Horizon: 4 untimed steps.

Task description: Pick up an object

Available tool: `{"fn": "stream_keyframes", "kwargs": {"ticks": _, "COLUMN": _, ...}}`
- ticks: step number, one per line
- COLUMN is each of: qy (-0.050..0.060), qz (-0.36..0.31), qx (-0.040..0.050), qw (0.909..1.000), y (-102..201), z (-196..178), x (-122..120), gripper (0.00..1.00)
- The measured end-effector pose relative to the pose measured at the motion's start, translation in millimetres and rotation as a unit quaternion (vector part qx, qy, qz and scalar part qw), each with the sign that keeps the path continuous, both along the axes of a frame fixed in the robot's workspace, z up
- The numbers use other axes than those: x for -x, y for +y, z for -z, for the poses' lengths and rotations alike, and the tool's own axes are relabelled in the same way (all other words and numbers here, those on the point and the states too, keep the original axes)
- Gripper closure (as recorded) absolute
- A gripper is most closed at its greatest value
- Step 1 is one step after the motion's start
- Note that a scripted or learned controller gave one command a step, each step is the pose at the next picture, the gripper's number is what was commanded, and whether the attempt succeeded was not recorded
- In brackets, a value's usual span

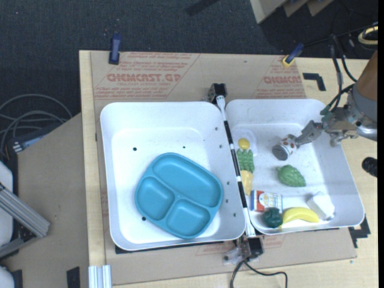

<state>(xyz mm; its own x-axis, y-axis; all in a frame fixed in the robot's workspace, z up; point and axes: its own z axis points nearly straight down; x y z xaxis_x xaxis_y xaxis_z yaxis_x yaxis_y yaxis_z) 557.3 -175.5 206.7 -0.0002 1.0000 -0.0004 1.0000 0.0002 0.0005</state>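
Nearest the lens, at the front edge of the right bin (pixel 354 212), lie a yellow banana (pixel 300 216), a dark green piece (pixel 273 218), a red-and-white packet (pixel 264 200) and a small white block (pixel 322 206). Behind them sit a green leafy lump (pixel 291 176) and, along the divider, a green-and-yellow corn cob (pixel 245 158). The left bin (pixel 114 161) carries a blue divided plate (pixel 178 194).

Nothing is lifted yet, as far as I can judge: every object rests on a bin floor, so the whole pick is left to do.

My arm reaches in from the right, wrist low over the far half of the right bin, slanting down and to the left. My gripper (pixel 283 149) hangs above the bin floor just behind the leafy lump, the closest candidate. At its tip is a grey rounded shape; whether my hand is released, clenched or grasping anything, I cannot tell.
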Motion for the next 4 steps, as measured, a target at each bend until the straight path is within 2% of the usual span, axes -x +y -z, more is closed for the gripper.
{"fn": "stream_keyframes", "kwargs": {"ticks": 1, "qy": 0.002, "qz": 0.0, "qx": -0.0009, "qw": 1.0, "y": 37, "z": 102, "x": -37, "gripper": 0.0}}
{"fn": "stream_keyframes", "kwargs": {"ticks": 2, "qy": 0.001, "qz": 0.0, "qx": -0.0005, "qw": 1.0, "y": 30, "z": 123, "x": 23, "gripper": 0.0}}
{"fn": "stream_keyframes", "kwargs": {"ticks": 3, "qy": -0.002, "qz": 0.0, "qx": 0.0001, "qw": 1.0, "y": 30, "z": 111, "x": 22, "gripper": 1.0}}
{"fn": "stream_keyframes", "kwargs": {"ticks": 4, "qy": 0.0, "qz": -0.001, "qx": -0.0005, "qw": 1.0, "y": 109, "z": 22, "x": 59, "gripper": 1.0}}
